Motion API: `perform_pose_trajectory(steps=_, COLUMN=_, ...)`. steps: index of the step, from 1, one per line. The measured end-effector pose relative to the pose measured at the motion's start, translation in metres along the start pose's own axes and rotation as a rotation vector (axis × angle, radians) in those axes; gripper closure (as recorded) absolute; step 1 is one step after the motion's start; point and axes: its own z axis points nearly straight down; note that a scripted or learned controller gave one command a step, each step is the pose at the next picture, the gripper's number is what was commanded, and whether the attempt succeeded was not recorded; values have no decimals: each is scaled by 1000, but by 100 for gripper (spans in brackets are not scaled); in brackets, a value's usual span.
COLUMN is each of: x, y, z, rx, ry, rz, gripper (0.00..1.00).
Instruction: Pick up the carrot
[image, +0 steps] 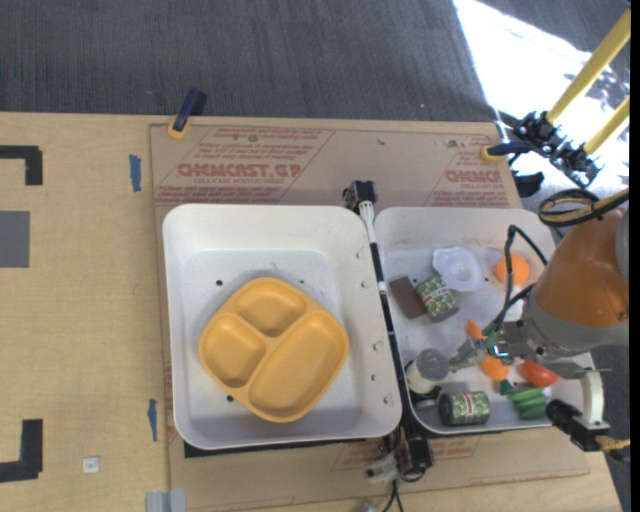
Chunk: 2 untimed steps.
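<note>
Lies carrot (494, 366) in right bin (400, 225), touching tool (490, 350) on its underside toward near rim, long axis running roughly left-right across bin; tool state: cannot tell, hidden under wrist.

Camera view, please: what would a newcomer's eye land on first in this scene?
Probably the yellow divided plate, lying alone in the left bin. Next comes the grey arm with its orange band, reaching in from the right over the right bin, which holds a clutter of small things: two green-labelled cans, an orange carrot piece and a crumpled clear cup.
</note>
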Motion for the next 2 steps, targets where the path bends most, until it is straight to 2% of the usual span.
perform_pose_trajectory(steps=1, x=0, y=1, z=-10, rx=-3, ry=-1, rz=1, gripper=100)
perform_pose_trajectory(steps=2, x=56, y=2, z=-105, rx=-2, ry=0, rz=23, gripper=100)
